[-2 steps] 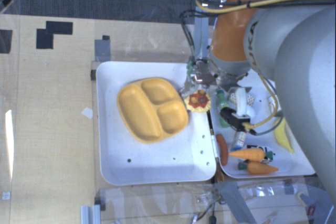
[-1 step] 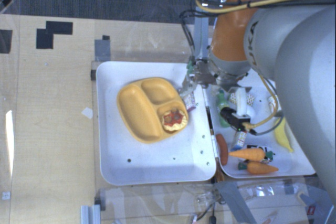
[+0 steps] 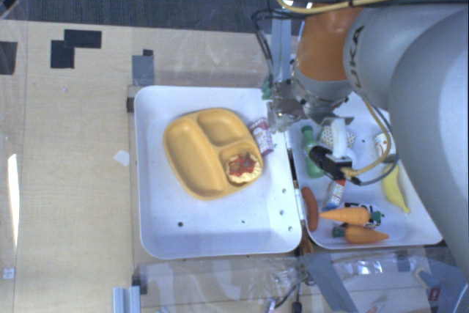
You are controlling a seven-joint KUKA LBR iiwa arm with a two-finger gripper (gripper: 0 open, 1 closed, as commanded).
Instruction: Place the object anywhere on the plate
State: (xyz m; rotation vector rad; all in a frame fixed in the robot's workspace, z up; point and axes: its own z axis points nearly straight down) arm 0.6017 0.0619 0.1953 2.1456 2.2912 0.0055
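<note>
Gripper [image 3: 282, 113] sits low under the orange wrist band, just off the near-right rim of the yellow plate [image 3: 192, 157], over the seam between the two bins; its tips are hidden by the wrist body, so cannot tell what state it is in or whether it carries anything. Plate is a three-compartment dish in the left bin [image 3: 220, 231]. Small red-and-tan food item [image 3: 243, 167] already lies in the plate's small compartment nearest the gripper, fully inside the rim, so if that is the task object the placing looks done and only the arm's pull-away is left. Hedge: a small wrapped packet [image 3: 261, 137] lies just beside the plate's right rim, touching or nearly so, right below the gripper, and it could instead be the object, in which case it is not on the plate yet. Further from the plate, the right bin [image 3: 425, 234] holds two carrots [image 3: 355, 223], a banana [image 3: 394, 190], a green bottle [image 3: 311, 154] and other clutter, untouched.
</note>
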